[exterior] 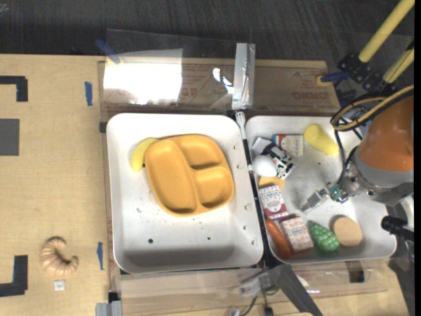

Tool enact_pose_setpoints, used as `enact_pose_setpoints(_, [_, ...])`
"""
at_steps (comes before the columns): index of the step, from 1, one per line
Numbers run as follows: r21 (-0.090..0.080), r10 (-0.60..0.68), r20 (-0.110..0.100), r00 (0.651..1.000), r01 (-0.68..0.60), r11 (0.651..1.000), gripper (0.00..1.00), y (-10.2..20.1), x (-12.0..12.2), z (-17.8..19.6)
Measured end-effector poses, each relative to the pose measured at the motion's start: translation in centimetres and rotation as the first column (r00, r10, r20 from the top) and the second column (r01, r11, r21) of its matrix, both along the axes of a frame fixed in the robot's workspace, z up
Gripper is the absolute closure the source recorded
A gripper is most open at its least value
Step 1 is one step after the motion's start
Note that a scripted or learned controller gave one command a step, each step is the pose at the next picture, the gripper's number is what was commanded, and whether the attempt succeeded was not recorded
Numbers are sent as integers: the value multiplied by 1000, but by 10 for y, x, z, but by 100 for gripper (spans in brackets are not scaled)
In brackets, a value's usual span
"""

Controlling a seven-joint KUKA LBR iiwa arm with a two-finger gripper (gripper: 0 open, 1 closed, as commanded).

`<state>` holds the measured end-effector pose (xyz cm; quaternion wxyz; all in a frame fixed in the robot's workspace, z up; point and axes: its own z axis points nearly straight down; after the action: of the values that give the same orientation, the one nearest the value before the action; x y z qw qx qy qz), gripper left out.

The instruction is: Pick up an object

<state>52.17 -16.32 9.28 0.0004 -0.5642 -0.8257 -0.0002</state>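
In the camera view, the arm (388, 150) is reaching in from the right, its orange band sitting over the right edge of the right bin (368, 252). The hand (314, 199) is hanging low over the middle of that bin, above a bare patch of the white floor; whether it is released or clenched cannot be told, and nothing is showing in its grasp. The objects available for picking are lying around it in the right bin: a yellow lemon-shaped piece (320, 139) is resting near the back wall, a small carton (289, 143) is lying just beside it, a black-and-white toy (281, 162) and a white egg-shaped piece (265, 166) are sitting against the left wall, and flat printed packets (273, 199) are lying below them. Along the front wall, an orange carrot-like piece (276, 237), another packet (295, 233), a green knobbly piece (323, 237) and a tan round piece (347, 231) are lying side by side. In the left bin (125, 176), an orange divided tray (187, 173) is lying tilted, partly covering a yellow banana (138, 153). On the table (46, 176), well apart from both bins, a tan croissant-shaped toy (58, 255) is lying near the front left.
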Motion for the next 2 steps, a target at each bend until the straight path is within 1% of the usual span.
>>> enact_pose_setpoints(1, [-1,-150,11,989,150,989,0,66,62,-5])
enact_pose_setpoints(2, [-2,38,8,999,-38,999,0,61,75,-5])
